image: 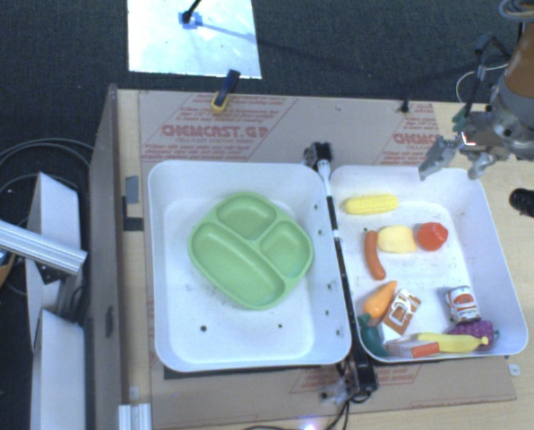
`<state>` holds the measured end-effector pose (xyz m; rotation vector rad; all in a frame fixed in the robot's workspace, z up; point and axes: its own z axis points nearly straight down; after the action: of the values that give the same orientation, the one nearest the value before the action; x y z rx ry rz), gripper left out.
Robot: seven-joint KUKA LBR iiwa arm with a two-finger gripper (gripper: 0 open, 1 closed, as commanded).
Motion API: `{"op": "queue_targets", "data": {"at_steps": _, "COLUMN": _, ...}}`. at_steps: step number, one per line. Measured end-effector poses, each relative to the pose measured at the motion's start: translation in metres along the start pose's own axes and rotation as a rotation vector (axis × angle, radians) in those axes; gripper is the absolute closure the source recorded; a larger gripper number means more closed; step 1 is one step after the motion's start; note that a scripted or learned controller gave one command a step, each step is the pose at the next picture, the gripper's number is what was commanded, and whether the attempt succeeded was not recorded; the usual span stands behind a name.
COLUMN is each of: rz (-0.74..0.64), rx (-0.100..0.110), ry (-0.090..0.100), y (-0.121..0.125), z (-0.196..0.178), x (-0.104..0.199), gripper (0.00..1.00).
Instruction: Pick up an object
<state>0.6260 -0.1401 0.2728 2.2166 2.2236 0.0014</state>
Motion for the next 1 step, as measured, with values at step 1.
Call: {"op": "queue_targets", "data": {"at_steps": 1, "rz": -0.005, "rx": 0.01, "ry": 0.004, "y": -0.0173, "z": 0.13, "x": 0.0528, "gripper": 0.0}}
